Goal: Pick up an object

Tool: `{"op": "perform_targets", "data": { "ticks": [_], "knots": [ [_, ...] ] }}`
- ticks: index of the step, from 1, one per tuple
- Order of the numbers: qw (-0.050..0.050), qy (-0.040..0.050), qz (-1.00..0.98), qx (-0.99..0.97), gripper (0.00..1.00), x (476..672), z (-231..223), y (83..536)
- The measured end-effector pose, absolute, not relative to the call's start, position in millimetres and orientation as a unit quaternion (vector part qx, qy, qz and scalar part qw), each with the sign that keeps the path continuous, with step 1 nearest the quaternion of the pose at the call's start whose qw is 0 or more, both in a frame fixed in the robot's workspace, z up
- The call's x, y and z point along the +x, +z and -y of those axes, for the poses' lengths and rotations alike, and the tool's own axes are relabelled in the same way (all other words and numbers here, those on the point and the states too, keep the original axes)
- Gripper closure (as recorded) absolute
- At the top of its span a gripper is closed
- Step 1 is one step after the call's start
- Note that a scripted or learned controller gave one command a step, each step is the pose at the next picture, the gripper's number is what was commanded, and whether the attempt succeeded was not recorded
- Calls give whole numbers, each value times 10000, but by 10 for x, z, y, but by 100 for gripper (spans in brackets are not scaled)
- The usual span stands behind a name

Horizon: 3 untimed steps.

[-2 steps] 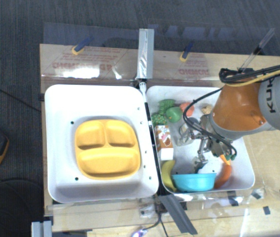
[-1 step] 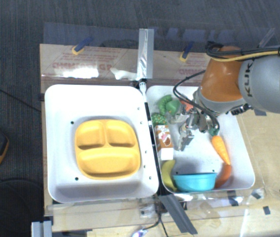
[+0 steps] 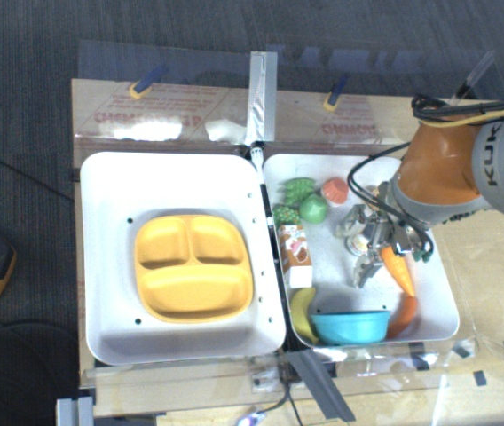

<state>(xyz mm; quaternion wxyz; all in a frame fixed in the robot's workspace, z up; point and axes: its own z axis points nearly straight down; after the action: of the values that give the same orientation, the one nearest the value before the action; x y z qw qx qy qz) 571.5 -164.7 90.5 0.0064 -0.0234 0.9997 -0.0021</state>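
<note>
The grey arm reaches in from the right edge, its orange band bulging just above the wrist and black cables looping over and beside it. The wrist points down and to the left, ending in the metal gripper, which hangs low over the right-hand bin. Its thin fingers slant downward, and they look slightly parted, though the clutter of metal parts and cables around them makes this hard to judge.

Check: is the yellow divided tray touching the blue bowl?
Apart. The camera view shows the yellow divided tray lying in the left bin and the blue bowl in the right bin, with both bin walls between them.
</note>
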Motion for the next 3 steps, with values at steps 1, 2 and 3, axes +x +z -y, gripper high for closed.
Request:
{"op": "perform_targets", "data": {
  "ticks": [1, 2, 3],
  "knots": [
    [75, -20, -9999, -97, 0, 5269, 1939, 911],
    [94, -29, -9999, -102, 100, 5289, 1934, 1018],
    [44, -16, -9995, 323, 100, 5664, 1842, 917]
  ]
}}
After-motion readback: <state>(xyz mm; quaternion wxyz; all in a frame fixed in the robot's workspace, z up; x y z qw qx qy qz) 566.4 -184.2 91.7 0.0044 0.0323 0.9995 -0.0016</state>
